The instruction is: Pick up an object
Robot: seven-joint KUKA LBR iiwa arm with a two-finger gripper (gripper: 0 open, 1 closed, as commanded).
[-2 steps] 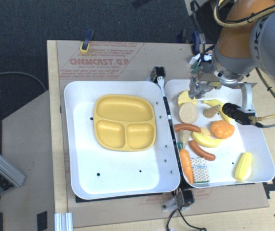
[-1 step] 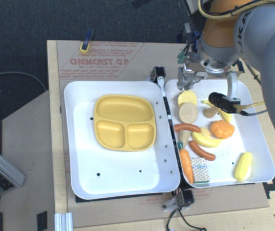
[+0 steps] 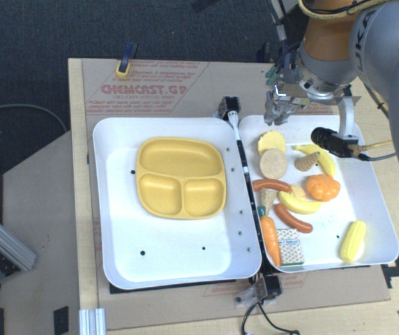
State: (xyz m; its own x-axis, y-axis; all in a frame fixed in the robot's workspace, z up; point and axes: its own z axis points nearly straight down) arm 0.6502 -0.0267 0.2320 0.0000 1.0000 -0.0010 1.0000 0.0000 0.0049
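Hovering at the upper right, the pincer (image 3: 278, 114) sits above the toy food bin (image 3: 377, 208), fingers apart, gripping nothing.

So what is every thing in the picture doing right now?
gripper: hangs above the far edge of the right bin, nothing between its fingers
yellow tray: lies flat in the left bin, nothing in its compartments
corn cob: lies alone near the right bin's front corner
carrot: lies along the right bin's left wall
two sausages: lie flat among the toy food
orange: rests against a banana
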